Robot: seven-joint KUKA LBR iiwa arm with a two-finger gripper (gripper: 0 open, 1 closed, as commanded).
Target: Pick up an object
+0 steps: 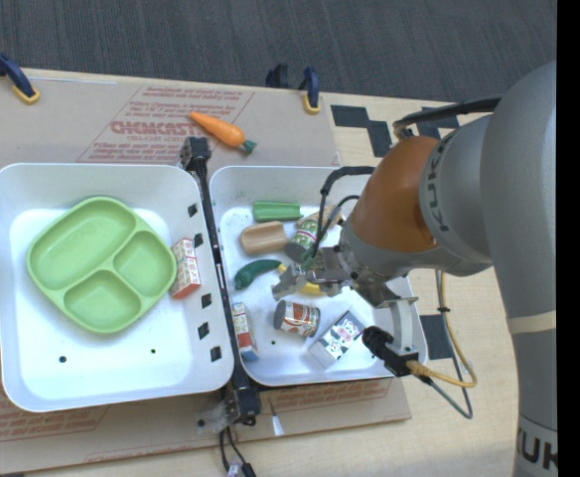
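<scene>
Pick not yet done, judging by the layout. Claw [308, 278] low inside the right bin [234, 199], centre-right of the frame, in among the clutter. Nothing visibly raised off the bin floor. Open or closed: cannot tell, with the wrist and orange band in the way and the tip lost against the clutter.

Likeliest target: a yellow piece [316, 288] right at the claw's tip, touching or just beside it; hard to say which. Close by: a dark green vegetable [256, 272] to the left, a can [298, 318] just below, a small box [335, 338] lower right, a tan block [262, 237] and a green stick [276, 210] above. Still left: a sure grip, then the lift clear of the bin.

Hard to make out: a second can [307, 233], half hidden behind cable and wrist. Right side of the bin covered by the arm. Yellow piece too far buried for a shape.

Elsewhere, untouched by the look of it: green tray [101, 263] and carton [185, 267] in the left bin [91, 368], carrot [220, 129] on the cardboard at top centre.
</scene>
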